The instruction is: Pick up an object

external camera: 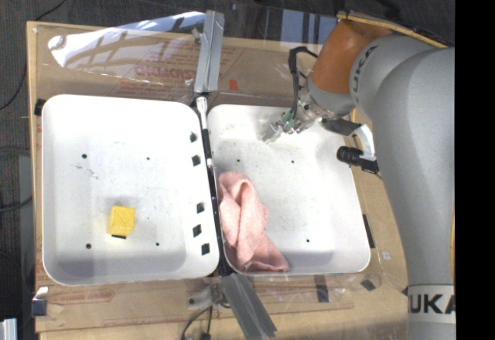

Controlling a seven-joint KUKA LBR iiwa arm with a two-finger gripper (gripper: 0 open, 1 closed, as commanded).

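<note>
The gripper (277, 128) hangs over the far end of the right bin (340, 253), and I cannot tell whether it is spread or closed, though nothing seems caught in it. The pink cloth (246, 226) lies slumped well nearer than it, against the divider wall, so I'd guess only its open side gives approach room. The yellow block (121, 221) sits well off in the left bin (62, 122), clear floor all round it.

1 fixed camera looks down, seemingly slightly slanted, on 2 white bins (116, 269).
</note>
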